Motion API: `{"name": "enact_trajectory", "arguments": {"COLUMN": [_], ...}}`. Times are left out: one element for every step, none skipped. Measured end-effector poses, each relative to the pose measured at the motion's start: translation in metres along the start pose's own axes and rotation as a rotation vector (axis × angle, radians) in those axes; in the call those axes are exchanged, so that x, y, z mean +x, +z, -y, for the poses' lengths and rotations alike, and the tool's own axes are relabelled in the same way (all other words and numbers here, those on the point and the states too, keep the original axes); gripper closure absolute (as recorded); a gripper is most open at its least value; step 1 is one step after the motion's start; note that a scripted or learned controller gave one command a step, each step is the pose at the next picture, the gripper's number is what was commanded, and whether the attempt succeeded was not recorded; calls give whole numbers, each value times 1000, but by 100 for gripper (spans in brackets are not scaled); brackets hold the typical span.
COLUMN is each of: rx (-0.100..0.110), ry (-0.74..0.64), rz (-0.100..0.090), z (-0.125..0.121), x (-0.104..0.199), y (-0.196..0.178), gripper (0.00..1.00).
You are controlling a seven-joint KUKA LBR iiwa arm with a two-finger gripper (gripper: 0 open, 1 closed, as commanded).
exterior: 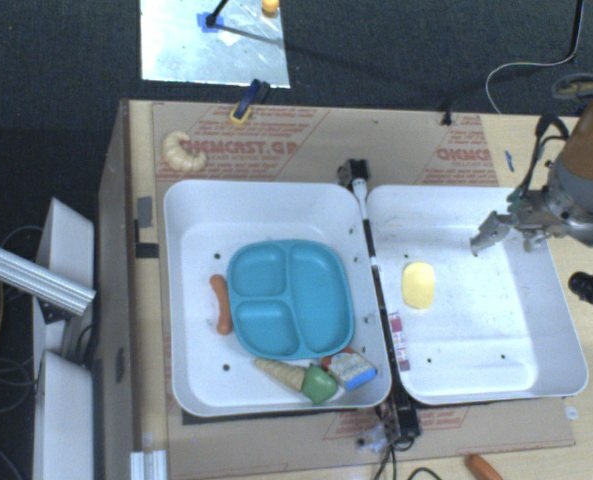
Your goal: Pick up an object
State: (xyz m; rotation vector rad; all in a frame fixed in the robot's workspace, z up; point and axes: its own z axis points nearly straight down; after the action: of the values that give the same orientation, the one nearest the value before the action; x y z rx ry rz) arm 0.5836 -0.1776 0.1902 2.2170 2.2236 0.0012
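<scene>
Nearest, the left bin (191, 268) holds a clutter along its front wall: a cone (276, 371), a green piece (319, 385) and a small blue-and-white block (354, 370), all touching or nearly so. Behind them sits a blue tray (288, 298) with three compartments, and a sausage (221, 303) lies just beside its left edge.

The right bin (536, 368) holds one item, a yellow lump (418, 284), near its left wall and well apart from everything else. Likely target: it sits isolated, with open floor on all sides.

Handling estimate: looks light, smooth and rounded, possibly a toy food piece; stiffness cannot be told. A curved, glossy surface may slip, so grip across the narrow width, at mid-height, fingers square to its long axis.

Farther back, the gripper (491, 233) hangs over the right bin's rear part, to the right of the lump and apart from it. Fingers appear spread, nothing between them.
</scene>
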Motion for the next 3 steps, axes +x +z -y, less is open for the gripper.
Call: {"name": "enact_trajectory", "arguments": {"rx": [2,2,-2], "ry": [-1,2,1], "rz": [-2,0,0], "z": [5,3,2], "x": [91,91,91], "y": [57,106,95], "gripper": [0,0,100]}}
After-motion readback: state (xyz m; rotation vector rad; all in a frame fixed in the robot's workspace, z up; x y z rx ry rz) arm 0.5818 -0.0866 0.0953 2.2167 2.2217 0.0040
